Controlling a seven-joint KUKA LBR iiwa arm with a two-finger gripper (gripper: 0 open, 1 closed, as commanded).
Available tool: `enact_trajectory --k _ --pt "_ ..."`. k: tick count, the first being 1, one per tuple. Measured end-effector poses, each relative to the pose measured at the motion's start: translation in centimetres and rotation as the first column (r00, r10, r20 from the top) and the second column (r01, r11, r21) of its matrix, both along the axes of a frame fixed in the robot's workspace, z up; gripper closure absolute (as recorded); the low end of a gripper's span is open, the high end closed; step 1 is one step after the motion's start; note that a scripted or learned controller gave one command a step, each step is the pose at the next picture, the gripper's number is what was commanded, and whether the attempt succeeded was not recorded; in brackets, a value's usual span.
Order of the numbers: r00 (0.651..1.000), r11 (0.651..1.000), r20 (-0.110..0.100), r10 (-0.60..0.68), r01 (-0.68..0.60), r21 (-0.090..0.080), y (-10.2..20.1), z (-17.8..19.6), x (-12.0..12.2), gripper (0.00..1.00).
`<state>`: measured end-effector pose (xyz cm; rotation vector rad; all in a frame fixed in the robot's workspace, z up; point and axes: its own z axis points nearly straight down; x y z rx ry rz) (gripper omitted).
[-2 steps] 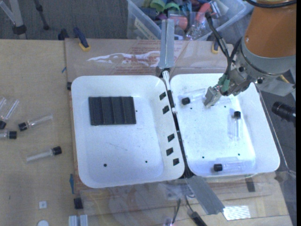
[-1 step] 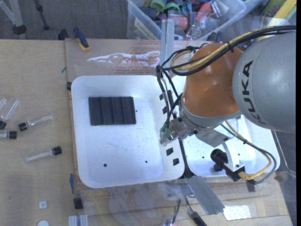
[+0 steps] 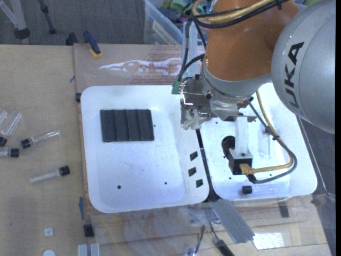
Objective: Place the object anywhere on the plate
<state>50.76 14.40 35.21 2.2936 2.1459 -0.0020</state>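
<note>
Orange-banded arm (image 3: 240, 36) above, claw (image 3: 190, 121) state unclear; ribbed black slab (image 3: 127, 125) in left bin (image 3: 138, 183), lengthwise left-right.

Black-capped clear vials (image 3: 45, 138) lie scattered on the bench (image 3: 37, 79). A plastic tub (image 3: 160, 17) of colourful items stands behind.

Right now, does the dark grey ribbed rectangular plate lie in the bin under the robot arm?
No, that plate lies flat in the other white bin, on the view's left.
</note>
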Motion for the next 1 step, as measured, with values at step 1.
enact_trajectory --k 1 --pt "0.970 0.970 -0.006 -0.243 0.243 -0.002 8.13 -9.87 -2.03 1.00"
